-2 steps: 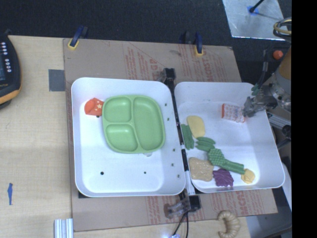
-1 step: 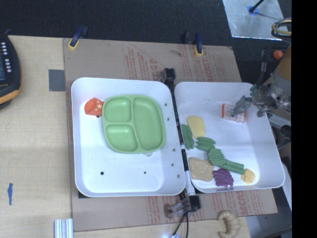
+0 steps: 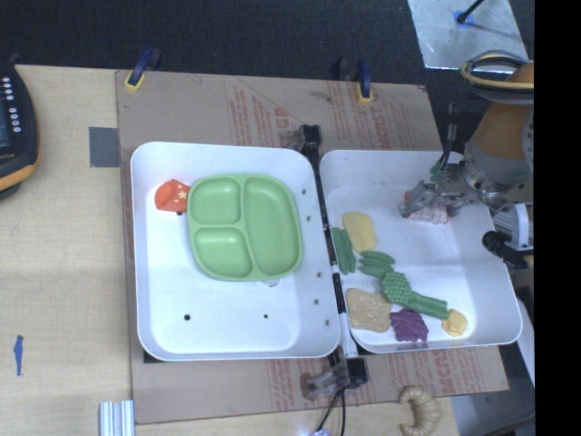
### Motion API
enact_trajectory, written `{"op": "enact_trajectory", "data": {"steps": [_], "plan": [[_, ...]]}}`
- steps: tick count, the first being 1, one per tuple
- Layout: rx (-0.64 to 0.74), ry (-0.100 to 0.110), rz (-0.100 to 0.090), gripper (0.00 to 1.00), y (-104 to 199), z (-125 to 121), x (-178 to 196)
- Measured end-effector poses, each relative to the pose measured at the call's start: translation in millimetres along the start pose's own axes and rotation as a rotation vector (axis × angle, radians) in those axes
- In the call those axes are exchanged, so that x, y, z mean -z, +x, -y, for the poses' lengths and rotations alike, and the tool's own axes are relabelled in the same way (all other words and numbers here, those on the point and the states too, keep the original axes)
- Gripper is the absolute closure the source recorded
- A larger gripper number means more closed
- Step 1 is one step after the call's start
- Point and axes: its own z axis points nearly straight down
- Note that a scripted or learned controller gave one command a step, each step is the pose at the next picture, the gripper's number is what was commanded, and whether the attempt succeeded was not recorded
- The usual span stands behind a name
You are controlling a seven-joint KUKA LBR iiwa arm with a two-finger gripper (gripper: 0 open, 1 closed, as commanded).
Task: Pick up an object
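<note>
Right bin (image 3: 472, 284): hand (image 3: 427, 204), perhaps touching.

2 white bins (image 3: 154, 334), 1 green tray (image 3: 245, 225), approx 7 toys (image 3: 399, 291) (some overlapping).

A light wooden bench top (image 3: 64, 271) fills the left and lower part of the view, and a brown cardboard sheet (image 3: 272, 107) with faint red print lies over it. Clamps grip the sheet's far edge: a blue and yellow one (image 3: 139, 69) at eleven o'clock and a blue one (image 3: 363, 78) at about one o'clock. Beyond the bench the floor (image 3: 227, 12) is dark. A pale square sheet (image 3: 461, 18) lies at two o'clock. A grey tape patch (image 3: 103, 146) sits at nine o'clock.
</note>
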Motion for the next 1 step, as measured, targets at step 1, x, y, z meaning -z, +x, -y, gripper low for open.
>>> {"op": "enact_trajectory", "data": {"steps": [1], "plan": [[0.000,-0.004,0.000,0.00,26.9,-27.6,4.4]]}}
